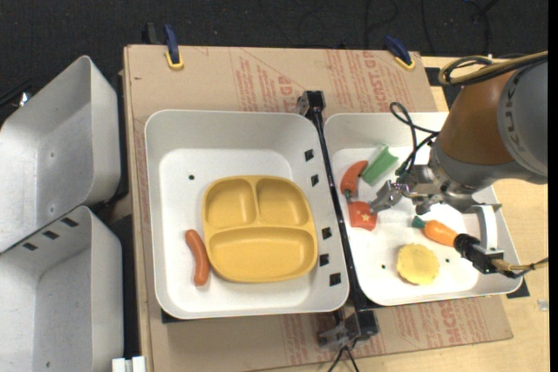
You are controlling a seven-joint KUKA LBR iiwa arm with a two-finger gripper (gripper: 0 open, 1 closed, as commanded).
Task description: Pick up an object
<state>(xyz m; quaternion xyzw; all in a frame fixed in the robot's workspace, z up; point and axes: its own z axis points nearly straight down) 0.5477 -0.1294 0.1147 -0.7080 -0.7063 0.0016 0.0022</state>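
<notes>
- Fingers on the gripper look slightly apart, hovering right above a red block in the right bin, nothing between them
- left bin holds a yellow divided plate at frame centre
- sausage just left of the plate
- green block, yellow disc, carrot, red pepper scattered around the gripper

A divided tray lies in the left bin, sausage beside it.

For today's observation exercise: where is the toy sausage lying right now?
The sausage lies in the left bin, on its floor just left of the yellow divided plate, near the bin's front-left corner.
</notes>
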